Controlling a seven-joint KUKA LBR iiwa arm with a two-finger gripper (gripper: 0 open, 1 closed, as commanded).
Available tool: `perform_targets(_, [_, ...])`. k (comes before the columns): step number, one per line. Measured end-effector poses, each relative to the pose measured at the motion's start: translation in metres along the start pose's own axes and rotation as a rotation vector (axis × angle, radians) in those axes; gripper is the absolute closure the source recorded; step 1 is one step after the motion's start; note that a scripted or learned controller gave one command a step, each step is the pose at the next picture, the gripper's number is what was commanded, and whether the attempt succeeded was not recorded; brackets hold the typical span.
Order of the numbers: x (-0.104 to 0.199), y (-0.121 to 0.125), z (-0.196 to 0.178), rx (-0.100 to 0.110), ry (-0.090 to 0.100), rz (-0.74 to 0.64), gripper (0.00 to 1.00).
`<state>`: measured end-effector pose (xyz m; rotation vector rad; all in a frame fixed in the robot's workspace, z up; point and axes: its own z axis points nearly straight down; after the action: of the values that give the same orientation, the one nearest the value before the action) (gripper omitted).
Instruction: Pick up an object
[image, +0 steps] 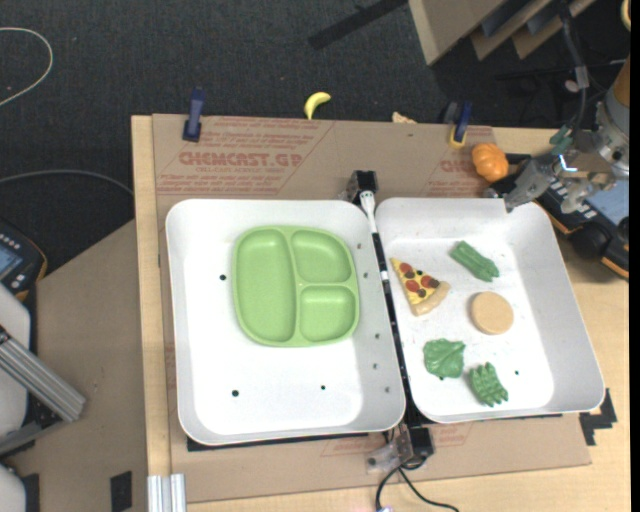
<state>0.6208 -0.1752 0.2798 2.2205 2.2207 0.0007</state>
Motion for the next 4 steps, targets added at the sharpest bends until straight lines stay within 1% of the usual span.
perform_targets(1, [0.060, -0.100, 0.138, 0.022, 0.009, 0.000, 0.00])
perform_targets(2, [0.067, -0.144, 0.197, 0.006, 0.004, 0.003, 0.00])
perform_targets(3, [0.082, -0.117, 0.109, -0.010, -0.001, -0.003, 0.00])
perform_targets(4, [0.075, -0.144, 0.199, 0.006, 0.002, 0.003, 0.00])
